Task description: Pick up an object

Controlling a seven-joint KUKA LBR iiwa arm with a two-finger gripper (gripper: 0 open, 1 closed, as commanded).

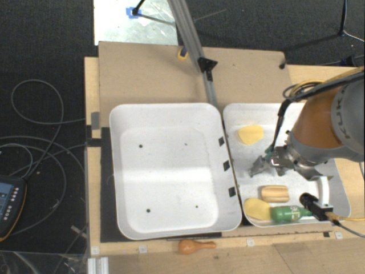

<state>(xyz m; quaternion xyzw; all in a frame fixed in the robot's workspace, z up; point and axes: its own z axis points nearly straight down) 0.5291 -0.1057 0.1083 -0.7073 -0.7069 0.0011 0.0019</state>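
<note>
Bench with two shallow white bins, viewed from above at a slant.

Left bin (120,153): the larger of the two, at 9 o'clock of the bench.

Right bin (231,116): at 3 o'clock, holding the objects. Pale yellow piece (250,134) lay toward 12 o'clock of this bin. Tan bread-like roll (274,194) lay toward 6 o'clock, with a yellow lemon-like item (256,209) just beside it at 7 o'clock and a green bottle (289,213) just beside it at 5 o'clock (bottle lying on its side along the near wall).

Arm (322,124): grey with orange band, reaching in from 3 o'clock. Gripper (261,164) hung near the bin's centre, between the pale piece and the roll, nothing between its fingers; whether spread or closed could not be told.

Off the bins: an orange-brown pear-shaped object (195,245) on the bench edge at 6 o'clock.
</note>
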